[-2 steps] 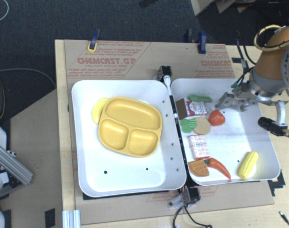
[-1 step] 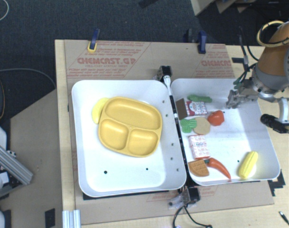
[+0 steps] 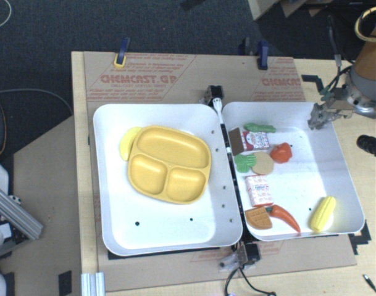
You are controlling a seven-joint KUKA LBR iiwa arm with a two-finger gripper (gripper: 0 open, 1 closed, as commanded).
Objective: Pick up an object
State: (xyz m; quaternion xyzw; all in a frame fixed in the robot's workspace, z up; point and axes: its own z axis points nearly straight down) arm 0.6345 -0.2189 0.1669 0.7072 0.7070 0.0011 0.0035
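Tabletop (image 3: 175, 73): tan board with red lettering, carrying two shallow white plastic bins side by side.

Left bin (image 3: 113, 214): holds one yellow plastic compartment tray (image 3: 169, 164), three wells, set toward the bin's 12 o'clock half. A flat yellow piece (image 3: 128, 142) shows from under the tray at its 9 o'clock edge.

Right bin (image 3: 342, 165): holds small toy food items, grouped along its 9 o'clock side.
- Green leafy plastic piece (image 3: 260, 128), near the bin's 11 o'clock corner.
- Red-and-white printed packet (image 3: 256, 141), just at 6 o'clock of the leafy piece, with a brown rectangular block (image 3: 236, 142) touching it at 9 o'clock.
- Round red-orange toy tomato (image 3: 281, 152), at 3 o'clock of the packet.
- Beige round disc (image 3: 263, 164), with a green lumpy piece (image 3: 244, 162) beside it at 9 o'clock.
- Second white-and-red printed packet (image 3: 259, 191), at the bin's middle left.
- Brown waffle-textured wedge (image 3: 258, 217), at the bin's 7 o'clock corner.
- Orange toy carrot with green top (image 3: 284, 216), touching the wedge at 3 o'clock.
- Yellow toy corn cob (image 3: 323, 213), near the bin's 5 o'clock corner, apart from the rest.

Arm: grey, entering from 3 o'clock. Pincer (image 3: 320, 117): sits over the right bin's 1 o'clock corner, well apart from every item; nothing is seen between its fingers, and whether they are parted or closed cannot be told at this size.
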